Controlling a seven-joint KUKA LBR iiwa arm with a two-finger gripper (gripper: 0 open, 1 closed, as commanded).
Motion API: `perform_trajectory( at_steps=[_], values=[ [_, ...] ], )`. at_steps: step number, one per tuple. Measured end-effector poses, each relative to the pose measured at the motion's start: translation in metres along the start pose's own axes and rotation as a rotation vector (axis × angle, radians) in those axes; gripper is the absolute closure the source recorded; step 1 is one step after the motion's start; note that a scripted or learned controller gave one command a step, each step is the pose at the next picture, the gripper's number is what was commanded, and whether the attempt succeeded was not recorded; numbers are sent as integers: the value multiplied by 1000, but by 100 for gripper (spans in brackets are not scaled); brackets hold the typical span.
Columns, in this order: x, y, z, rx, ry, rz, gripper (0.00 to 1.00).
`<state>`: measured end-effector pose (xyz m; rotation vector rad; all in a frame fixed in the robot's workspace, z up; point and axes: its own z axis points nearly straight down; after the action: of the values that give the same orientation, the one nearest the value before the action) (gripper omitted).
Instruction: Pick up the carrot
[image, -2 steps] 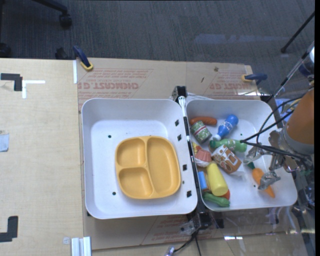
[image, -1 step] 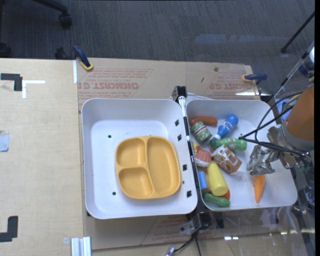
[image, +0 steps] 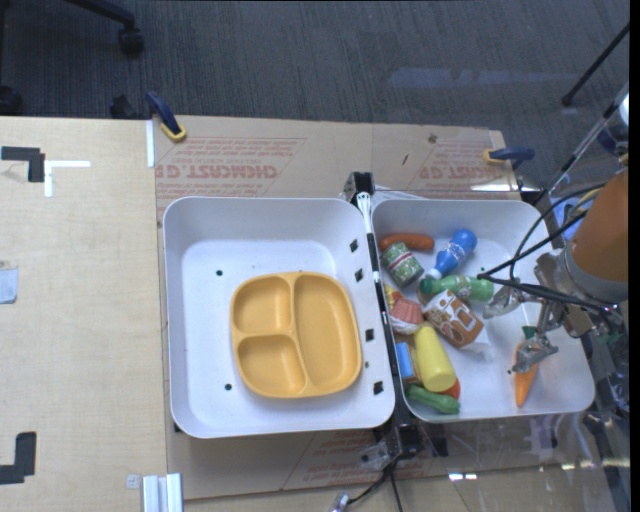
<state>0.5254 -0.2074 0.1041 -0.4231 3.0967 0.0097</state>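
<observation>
The carrot (image: 522, 386) is a small orange toy near the front right corner of the right bin (image: 575, 395). It points toward the bin's front wall. My gripper (image: 535, 348) hangs straight over the carrot's thick upper end and meets it there. Whether the carrot is lifted off the bin floor is unclear from this angle. The grey arm with its orange band (image: 605, 235) comes in from the right, above the bin's right wall.
Left of the carrot, the right bin holds several toys: a yellow bottle (image: 433, 360), a blue bottle (image: 455, 250), a green pepper (image: 432, 400), a can (image: 402, 266) and a brown-and-white pack (image: 455, 318). The left bin (image: 195, 300) holds a yellow divided plate (image: 296, 333). Black cables (image: 520, 262) cross above the right bin.
</observation>
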Motion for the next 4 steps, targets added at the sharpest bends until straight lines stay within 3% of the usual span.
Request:
perform_trajectory(
  at_steps=[1,2,3,4],
  values=[
    [22,8,7,5,-2,-327,0],
    [25,3,7,-1,-4,-462,0],
    [38,-1,9,2,8,-595,0],
    [35,-1,-1,6,2,-593,100]
  ],
)
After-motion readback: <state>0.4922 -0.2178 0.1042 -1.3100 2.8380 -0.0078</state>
